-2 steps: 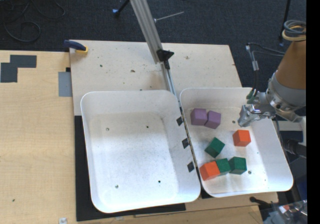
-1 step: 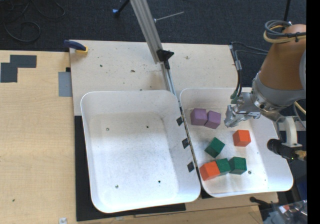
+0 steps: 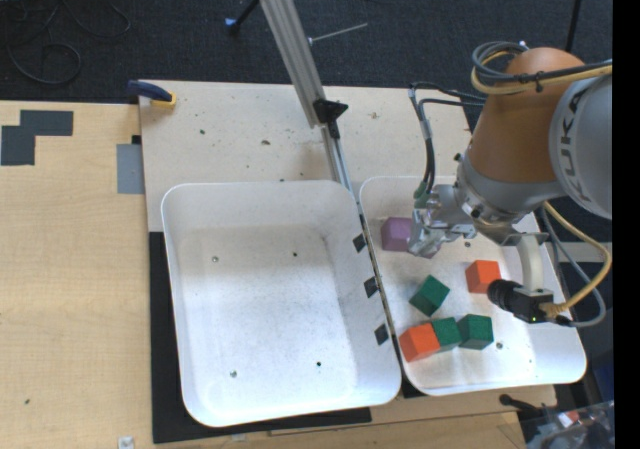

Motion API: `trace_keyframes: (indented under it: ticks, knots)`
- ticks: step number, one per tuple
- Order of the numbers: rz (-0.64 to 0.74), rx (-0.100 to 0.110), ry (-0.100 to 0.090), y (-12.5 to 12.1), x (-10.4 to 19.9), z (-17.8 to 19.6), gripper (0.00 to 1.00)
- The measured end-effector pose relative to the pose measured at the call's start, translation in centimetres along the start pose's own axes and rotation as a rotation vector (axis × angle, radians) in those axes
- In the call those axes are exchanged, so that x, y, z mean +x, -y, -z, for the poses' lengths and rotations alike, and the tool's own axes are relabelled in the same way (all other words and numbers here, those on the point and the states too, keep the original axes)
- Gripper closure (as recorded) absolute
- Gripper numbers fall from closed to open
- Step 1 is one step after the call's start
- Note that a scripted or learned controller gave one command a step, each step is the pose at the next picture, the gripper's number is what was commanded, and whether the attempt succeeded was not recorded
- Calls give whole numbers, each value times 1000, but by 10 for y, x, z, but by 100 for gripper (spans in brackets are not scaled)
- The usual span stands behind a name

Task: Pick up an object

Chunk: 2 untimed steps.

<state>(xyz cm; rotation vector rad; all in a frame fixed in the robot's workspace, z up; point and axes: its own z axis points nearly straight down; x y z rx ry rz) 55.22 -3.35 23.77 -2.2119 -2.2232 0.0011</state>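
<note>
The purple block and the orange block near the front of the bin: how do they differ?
The purple block sits right beside the gripper, while the orange block lies well away from it. The purple block stands alone; the orange block touches a green block. Both are small cubes in the right bin.

The purple block [image 3: 397, 233] is partly covered on its right side by the gripper [image 3: 428, 237], so contact between them cannot be judged. The arm's [image 3: 530, 137] bulk hides the upper right part of the right bin [image 3: 520, 377]. The arm runs out of view at the right. The gripper's fingertips are too small and cluttered to read.
</note>
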Motion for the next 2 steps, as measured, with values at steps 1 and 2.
trace_keyframes:
  ticks: [1, 2]
  knots:
    - [0, -2, 1, 5, 53, 8, 100]
    - [0, -1, 1, 10, 110, 12, 100]
